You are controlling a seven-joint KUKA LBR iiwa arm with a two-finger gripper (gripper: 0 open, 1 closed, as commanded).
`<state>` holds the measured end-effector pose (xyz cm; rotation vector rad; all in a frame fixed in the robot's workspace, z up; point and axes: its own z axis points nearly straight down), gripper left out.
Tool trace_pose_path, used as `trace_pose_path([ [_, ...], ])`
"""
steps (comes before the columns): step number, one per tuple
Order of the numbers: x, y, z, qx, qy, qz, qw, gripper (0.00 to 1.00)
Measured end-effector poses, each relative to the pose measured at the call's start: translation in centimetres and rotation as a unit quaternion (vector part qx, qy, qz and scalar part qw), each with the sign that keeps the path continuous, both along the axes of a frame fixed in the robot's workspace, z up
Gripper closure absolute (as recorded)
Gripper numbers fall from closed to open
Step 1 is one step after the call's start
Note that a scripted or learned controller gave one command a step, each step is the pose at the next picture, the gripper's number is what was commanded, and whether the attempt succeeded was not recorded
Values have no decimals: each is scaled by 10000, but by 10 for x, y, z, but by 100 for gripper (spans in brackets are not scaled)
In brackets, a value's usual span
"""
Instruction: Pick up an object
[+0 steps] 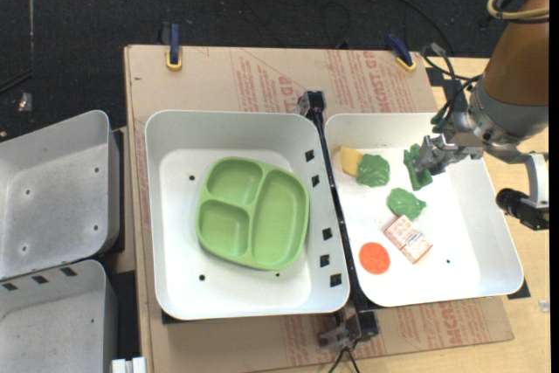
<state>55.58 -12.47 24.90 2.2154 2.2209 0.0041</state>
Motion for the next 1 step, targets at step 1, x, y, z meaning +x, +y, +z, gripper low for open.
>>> trace_pose_path([
  [1, -8, 50, -13, 16, 39, 21, 10000, 100],
])
